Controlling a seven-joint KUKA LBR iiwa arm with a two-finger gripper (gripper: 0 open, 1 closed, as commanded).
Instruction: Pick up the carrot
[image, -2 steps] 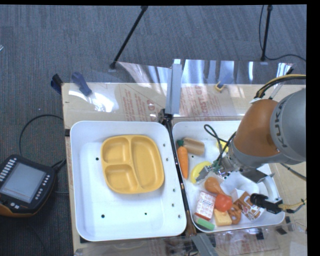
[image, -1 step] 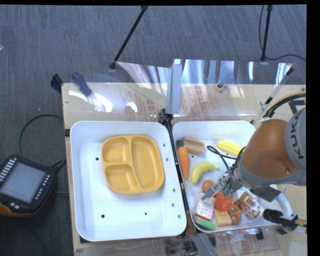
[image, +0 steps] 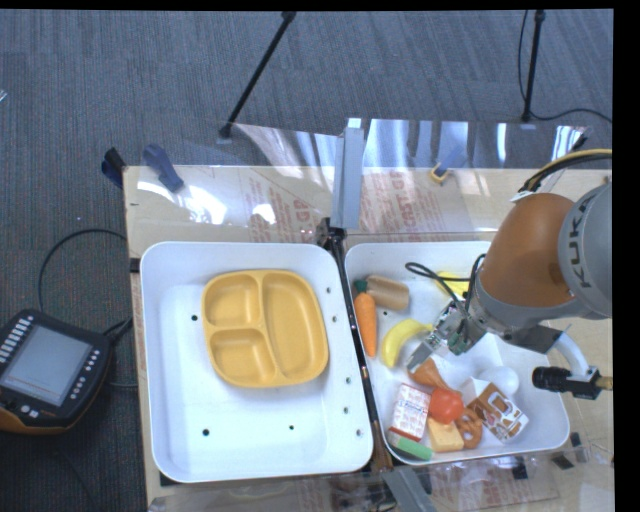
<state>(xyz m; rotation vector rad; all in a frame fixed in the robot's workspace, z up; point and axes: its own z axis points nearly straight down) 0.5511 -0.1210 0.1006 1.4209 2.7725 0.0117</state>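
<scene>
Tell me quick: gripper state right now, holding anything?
Gripper: open or shut cannot be told from this view; it hovers over the right bin next to the banana, and the carrot lies apart from it.

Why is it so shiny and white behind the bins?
Camera view: light bounces off the clear sheet behind the bins, making white glare patches near its left end; the yellow plate and carrot look sharp and evenly lit; the gripper over the right bin looks a bit blurry.
</scene>
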